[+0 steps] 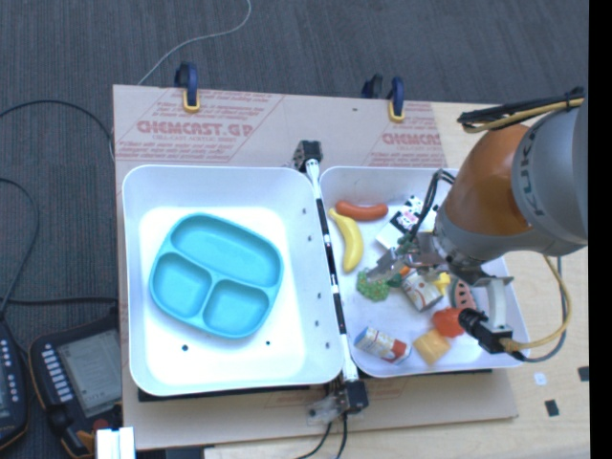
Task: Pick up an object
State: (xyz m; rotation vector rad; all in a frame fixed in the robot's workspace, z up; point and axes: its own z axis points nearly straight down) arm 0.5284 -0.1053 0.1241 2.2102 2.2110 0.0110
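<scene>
The right bin (pixel 335 182) holds several toy foods. Among them are a yellow banana (pixel 350 243), a red sausage (pixel 361 209) and a green leafy piece (pixel 373 286). A small can (pixel 422 291), a red piece (pixel 448 321), a yellow block (pixel 432 348) and a small carton (pixel 382 343) lie there too. My gripper (pixel 392 267) is low in the middle of this bin, right over the upper edge of the green piece and beside the can. The grey and orange arm hides the bin's right side.
In the left bin (pixel 134 256) lies a blue three-part plate (pixel 218 275). A thin divider rail (pixel 325 247) runs between the bins. Blue clamps (pixel 188 81) (pixel 395 95) sit at the board's far edge. A white spotted item (pixel 409 214) is behind the gripper.
</scene>
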